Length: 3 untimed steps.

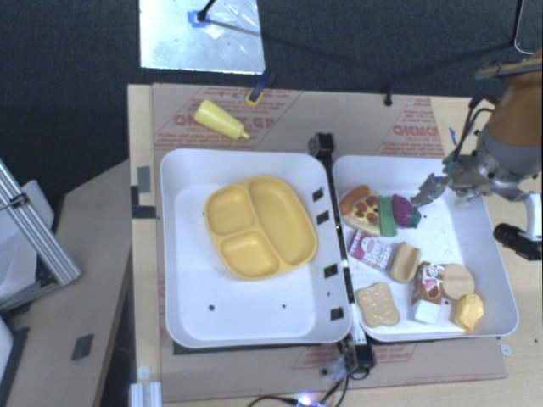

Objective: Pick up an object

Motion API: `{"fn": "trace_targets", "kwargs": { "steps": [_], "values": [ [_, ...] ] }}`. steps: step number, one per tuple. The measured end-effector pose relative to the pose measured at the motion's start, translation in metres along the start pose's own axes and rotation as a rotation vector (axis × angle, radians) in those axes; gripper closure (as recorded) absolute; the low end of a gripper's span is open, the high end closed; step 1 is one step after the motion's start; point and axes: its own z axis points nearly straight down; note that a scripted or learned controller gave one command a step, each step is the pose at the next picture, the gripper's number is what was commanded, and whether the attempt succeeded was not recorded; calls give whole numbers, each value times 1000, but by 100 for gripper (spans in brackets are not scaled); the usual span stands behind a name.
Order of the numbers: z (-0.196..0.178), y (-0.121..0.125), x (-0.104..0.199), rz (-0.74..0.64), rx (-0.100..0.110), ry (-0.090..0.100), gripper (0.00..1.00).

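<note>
much of the arm (517,125) is cut off at the right edge, and whether the fingers of the gripper (427,190) are apart or together cannot be told. the gripper is seen in the right bin (501,265), just beside a purple and green toy (399,213), which lies next to a pizza slice (361,209). a yellow tray (259,227) is placed in the left bin (182,227).

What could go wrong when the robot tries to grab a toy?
1. The toys in the right bin are crowded. The purple toy touches the green one and the pizza, so the pincer may nudge or pinch two together.
2. The pincer hangs at the purple toy's edge, so a grab there might slip off.
</note>
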Motion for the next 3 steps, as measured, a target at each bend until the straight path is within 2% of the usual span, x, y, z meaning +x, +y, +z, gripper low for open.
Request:
{"fn": "trace_targets", "kwargs": {
  "steps": [1, 3],
  "values": [
    [-6, 3, 0, -2, -11, -2, 0],
    [83, 6, 13, -5, -7, -1, 0]
  ]
}}
